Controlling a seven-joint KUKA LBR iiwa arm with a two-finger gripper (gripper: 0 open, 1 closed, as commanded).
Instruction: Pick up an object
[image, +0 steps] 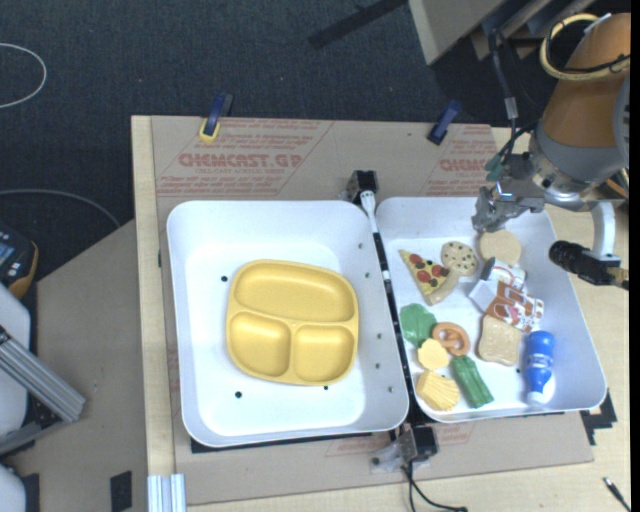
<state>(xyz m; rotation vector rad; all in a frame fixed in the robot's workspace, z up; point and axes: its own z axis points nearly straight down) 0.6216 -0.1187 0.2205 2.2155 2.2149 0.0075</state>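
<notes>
Toy food fills the right bin (585, 340): small, moulded plastic pieces with a smooth, faintly glossy finish. A triangular pizza slice (428, 274) with red dots lies toward 10 o'clock of that bin, a round speckled cookie (459, 257) just beside it. A pale, flat round piece (500, 246) sits at 12 o'clock, directly under the end effector (494, 215); contact between them cannot be judged. Near the middle lie a red-and-white packet (511, 302) and a tan bread slice (500, 341). A blue bottle with a white cap (539, 364) lies at 4 o'clock. Toward 7 o'clock are a green leafy piece (417, 323), a small pretzel (451, 337), a yellow disc (433, 355), a ridged yellow chip (438, 390) and a long green vegetable (471, 382), packed close together.

The left bin (190, 330) holds a yellow divided plate (292, 322), rounded, matte, with three shallow compartments.

Both bins are white, shallow and rounded at the corners, resting on a brown cardboard-covered surface (270, 155). The grey arm with its orange band (590, 110) reaches in from 2 o'clock. Whether the end effector is wide or narrow cannot be told.
</notes>
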